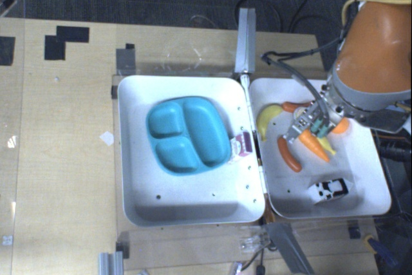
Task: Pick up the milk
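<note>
A: What lies left of the gripper (308, 127)?
B: A blue tray (188, 134) in the left bin (129, 158).
A: And the milk (331, 189)?
B: Just below the jaws, lying flat in the right bin (373, 196). Probably light, stiff plastic; grip across its narrow sides. Whether the jaws are released, I cannot tell.

Two shallow white bins sit side by side: a left bin (132, 203) and a right bin (380, 193). The left bin holds one blue divided plate (188, 134), with three compartments. The right bin holds one black-and-white milk carton (331, 189), one carrot (313, 145), one red-orange sausage (290, 154) and one pale yellow fruit-shaped piece (268, 118). One small pink-and-white item (243, 144) lies at the left bin's right edge.
</note>
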Robot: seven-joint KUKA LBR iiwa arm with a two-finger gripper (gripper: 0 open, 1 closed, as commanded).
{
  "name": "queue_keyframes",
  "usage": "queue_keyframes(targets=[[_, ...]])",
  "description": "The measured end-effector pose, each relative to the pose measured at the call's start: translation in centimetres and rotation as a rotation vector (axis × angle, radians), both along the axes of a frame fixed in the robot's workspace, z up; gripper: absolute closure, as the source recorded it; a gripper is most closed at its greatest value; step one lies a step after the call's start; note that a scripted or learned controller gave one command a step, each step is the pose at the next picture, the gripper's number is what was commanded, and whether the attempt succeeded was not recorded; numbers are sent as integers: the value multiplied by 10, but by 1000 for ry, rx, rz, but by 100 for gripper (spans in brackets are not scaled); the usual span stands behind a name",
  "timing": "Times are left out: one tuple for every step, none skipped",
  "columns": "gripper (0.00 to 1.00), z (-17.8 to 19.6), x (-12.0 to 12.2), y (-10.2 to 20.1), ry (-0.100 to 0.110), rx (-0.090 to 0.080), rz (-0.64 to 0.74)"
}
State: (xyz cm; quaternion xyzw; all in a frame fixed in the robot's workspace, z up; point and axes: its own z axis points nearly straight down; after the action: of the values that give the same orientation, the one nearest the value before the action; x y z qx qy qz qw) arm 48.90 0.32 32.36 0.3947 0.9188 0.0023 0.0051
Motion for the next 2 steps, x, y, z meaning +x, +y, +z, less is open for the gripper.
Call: queue_keyframes(targets=[[100, 95, -1, -3, -2, -8, 639], [100, 88, 6, 58, 0, -4, 561]])
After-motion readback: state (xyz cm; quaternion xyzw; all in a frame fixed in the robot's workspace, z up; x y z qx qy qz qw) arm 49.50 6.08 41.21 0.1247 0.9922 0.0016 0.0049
